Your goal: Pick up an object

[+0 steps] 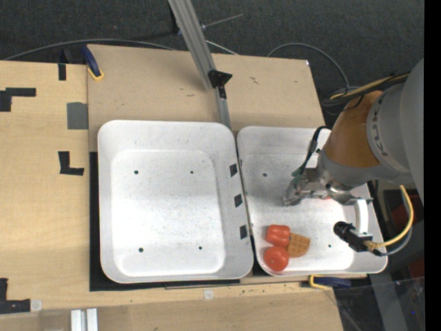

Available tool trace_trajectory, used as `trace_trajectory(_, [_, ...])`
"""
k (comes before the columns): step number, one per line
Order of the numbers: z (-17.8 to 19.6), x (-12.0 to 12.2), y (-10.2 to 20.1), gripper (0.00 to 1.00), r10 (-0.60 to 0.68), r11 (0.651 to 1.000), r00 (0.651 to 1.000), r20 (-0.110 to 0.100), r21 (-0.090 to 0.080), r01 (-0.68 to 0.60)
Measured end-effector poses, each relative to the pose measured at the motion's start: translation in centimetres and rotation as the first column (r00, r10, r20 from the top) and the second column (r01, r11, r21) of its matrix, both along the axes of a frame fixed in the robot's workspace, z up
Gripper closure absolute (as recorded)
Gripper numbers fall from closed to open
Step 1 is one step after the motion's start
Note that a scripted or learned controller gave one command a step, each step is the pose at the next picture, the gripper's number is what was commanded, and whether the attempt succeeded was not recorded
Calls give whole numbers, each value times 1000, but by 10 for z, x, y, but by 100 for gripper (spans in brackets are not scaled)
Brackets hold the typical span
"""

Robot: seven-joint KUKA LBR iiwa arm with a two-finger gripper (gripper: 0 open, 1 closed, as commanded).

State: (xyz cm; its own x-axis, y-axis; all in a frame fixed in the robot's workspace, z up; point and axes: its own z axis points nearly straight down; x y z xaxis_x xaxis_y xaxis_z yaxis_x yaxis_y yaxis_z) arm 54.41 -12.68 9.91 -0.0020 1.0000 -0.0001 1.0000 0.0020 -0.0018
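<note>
I see my gripper (295, 193) low in the right bin (275, 147), and I cannot tell how it is set, while the red things (278, 236) and the tan waffle piece (299, 244) sit just below it, toward the bottom of the frame.

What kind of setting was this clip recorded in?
Likely a robotics lab grasping bench: two white bins on a plywood bench, a metal camera pole, and small toy items near the tool.

white bins (165, 133), red pieces (278, 235), tan waffle piece (299, 244)
</note>
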Motion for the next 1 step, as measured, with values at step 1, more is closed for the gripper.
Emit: trace_trajectory(1, [49,-7,-6,100,-2,1000,1000,4,-1,2])
